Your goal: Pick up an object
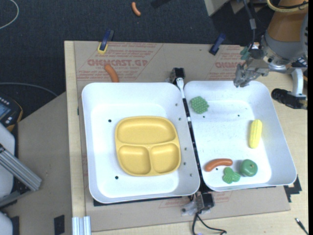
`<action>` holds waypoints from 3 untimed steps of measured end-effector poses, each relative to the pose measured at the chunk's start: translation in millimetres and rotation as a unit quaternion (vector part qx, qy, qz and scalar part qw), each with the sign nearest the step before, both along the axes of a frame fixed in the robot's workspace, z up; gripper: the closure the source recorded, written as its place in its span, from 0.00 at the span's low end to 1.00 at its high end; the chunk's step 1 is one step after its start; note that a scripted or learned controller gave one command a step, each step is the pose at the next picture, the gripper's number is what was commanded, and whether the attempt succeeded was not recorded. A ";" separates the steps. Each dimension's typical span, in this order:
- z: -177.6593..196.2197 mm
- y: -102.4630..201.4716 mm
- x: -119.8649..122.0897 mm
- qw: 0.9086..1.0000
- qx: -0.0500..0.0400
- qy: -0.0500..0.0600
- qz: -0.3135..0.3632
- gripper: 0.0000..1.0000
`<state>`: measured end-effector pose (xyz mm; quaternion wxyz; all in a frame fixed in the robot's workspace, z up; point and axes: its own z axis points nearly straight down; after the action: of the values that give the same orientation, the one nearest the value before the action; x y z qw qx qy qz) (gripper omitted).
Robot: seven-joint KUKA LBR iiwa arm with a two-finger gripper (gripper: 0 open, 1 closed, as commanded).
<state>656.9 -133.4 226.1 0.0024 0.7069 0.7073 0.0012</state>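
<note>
My gripper (243, 78) over far rim of right bin (281, 131), nothing between fingers; finger gap: cannot tell. Inside that bin: corn cob (255, 133) near right wall, green leafy piece (199, 104) far-left, sausage (218, 164), green pepper (249, 168), small green piece (231, 175) along near edge. Yellow divided plate (147, 145) in left bin (98, 146).

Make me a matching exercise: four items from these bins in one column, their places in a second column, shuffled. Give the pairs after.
Items
1. yellow divided tray
2. corn cob
3. orange sausage
4. green round leafy piece

Places
A. right bin, far-left corner area
B. left bin, middle
C. right bin, near the right wall
D. right bin, near edge, beside two other green pieces

Pairs: 1-B, 2-C, 3-D, 4-A
</note>
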 end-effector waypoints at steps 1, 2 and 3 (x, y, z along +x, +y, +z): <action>8.3 38.6 -28.0 1.000 0.002 0.004 0.001 1.00; 9.7 76.2 -59.0 1.000 0.002 0.004 0.002 1.00; 5.7 119.7 -93.2 1.000 0.002 0.005 0.002 1.00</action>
<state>563.7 -13.7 231.8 -0.0025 0.7054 0.7088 -0.0007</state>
